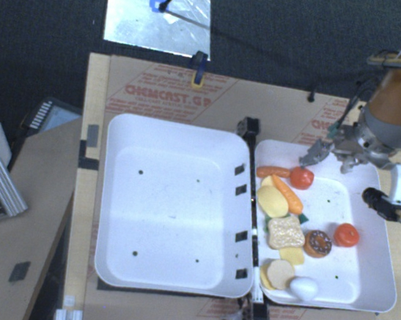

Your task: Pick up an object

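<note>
**A:** Where is your hand right now?

**B:** My gripper hangs over the far edge of the right bin. My two fingers are spread apart, one toward the middle of the bench, the other back toward my arm, and there is nothing between them.

**A:** So you are not holding anything?

**B:** No. The gap between my fingers is bare.

**A:** What is closest to you?

**B:** A red tomato, just below the finger that points toward the middle of the bench. I can't tell whether that fingertip touches it. Touching the tomato on its far side from me is an orange sausage-like piece, and a carrot runs on a slant just past the tomato, nearer the camera.

**A:** And the rest?

**B:** All further from my hand, toward the near side of the same bin. A yellow potato-like lump lies against the carrot. Beyond it comes a slice of bread, then a chocolate doughnut just beside the bread. A second red tomato sits apart, more under my arm's side. At the near rim there is a pale round biscuit and a white egg touching it.

**A:** And the other bin?

**B:** The left bin lies well away from my hand, across the divider.
</note>
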`<act>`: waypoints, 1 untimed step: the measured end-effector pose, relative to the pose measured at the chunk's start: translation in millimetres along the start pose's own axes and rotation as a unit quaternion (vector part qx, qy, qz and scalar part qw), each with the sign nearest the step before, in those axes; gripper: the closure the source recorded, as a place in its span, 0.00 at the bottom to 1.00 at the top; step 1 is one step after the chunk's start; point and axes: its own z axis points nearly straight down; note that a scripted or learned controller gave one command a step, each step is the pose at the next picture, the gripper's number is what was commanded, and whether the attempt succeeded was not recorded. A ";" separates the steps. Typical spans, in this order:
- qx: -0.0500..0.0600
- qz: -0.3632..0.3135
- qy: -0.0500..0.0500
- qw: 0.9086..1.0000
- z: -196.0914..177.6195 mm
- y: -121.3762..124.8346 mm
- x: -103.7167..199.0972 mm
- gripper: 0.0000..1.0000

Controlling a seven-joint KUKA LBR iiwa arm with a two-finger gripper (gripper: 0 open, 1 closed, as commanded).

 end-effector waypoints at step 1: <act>0.004 0.001 0.001 1.000 110.7 -20.3 -4.4 0.00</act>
